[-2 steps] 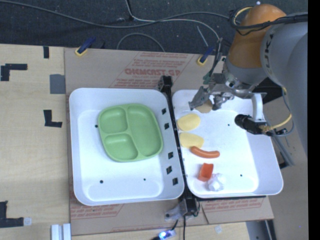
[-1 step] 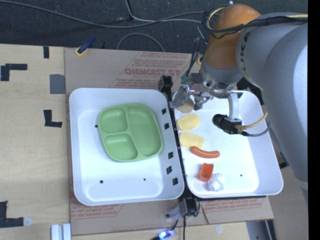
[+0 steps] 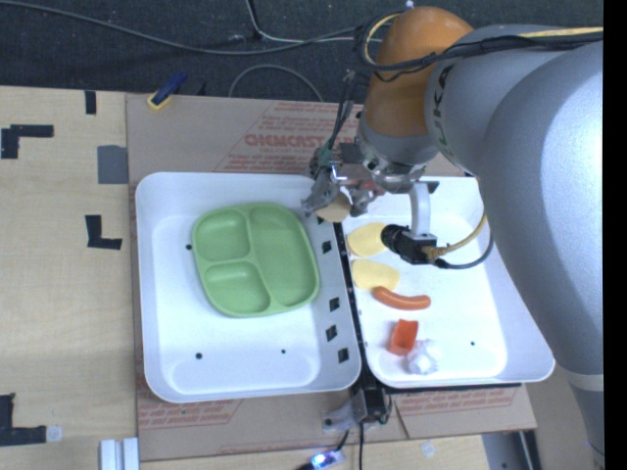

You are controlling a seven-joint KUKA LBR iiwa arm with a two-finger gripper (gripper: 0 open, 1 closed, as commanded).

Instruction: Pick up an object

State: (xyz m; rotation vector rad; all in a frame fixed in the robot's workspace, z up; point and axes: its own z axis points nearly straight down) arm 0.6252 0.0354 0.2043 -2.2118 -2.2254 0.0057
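My gripper (image 3: 336, 196) hangs over the far end of the divider between the two bins, below the orange band (image 3: 411, 67) of the arm. In the right bin (image 3: 490, 302), just beneath and to the right of the gripper, lies a yellow round piece (image 3: 365, 239). A second yellow piece (image 3: 373, 274) sits below it, then an orange-red sausage shape (image 3: 402, 301), a red block (image 3: 403, 336) and a small white object (image 3: 422, 362). A small tan patch shows at the gripper's tip; I cannot tell what it is.
A green divided plate (image 3: 257, 258) lies in the left bin (image 3: 167, 311). A black cable with a dark plug (image 3: 407, 244) loops over the right bin beside the yellow pieces. The arm's grey body covers the upper right of the right bin.
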